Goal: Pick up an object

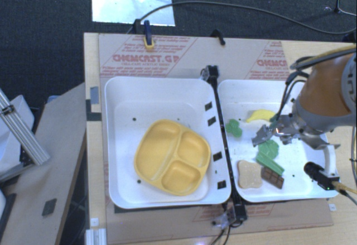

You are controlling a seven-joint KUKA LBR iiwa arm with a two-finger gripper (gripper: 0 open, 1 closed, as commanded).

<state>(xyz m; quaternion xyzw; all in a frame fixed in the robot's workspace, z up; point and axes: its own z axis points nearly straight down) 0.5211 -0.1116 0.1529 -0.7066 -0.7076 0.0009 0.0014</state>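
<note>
The right bin [245, 93] holds several toy foods. A yellow banana [261, 116] lies near the middle, and a small green broccoli-like piece [234, 128] sits at the left wall. A green leafy piece [268, 149] rests on a longer green strip [271, 163]. A tan bread slice [249, 174] and a brown chocolate bar [273, 177] lie at the front. My gripper [269, 133] hangs low over the bin, between the banana and the green leafy piece, just above the latter. Nothing shows between its fingers.
The left bin [122, 99] holds a yellow divided plate [173, 156], tilted slightly. A black divider with clips [217, 126] runs between the bins. The arm [329, 93] comes in from the right over the right bin's far side.
</note>
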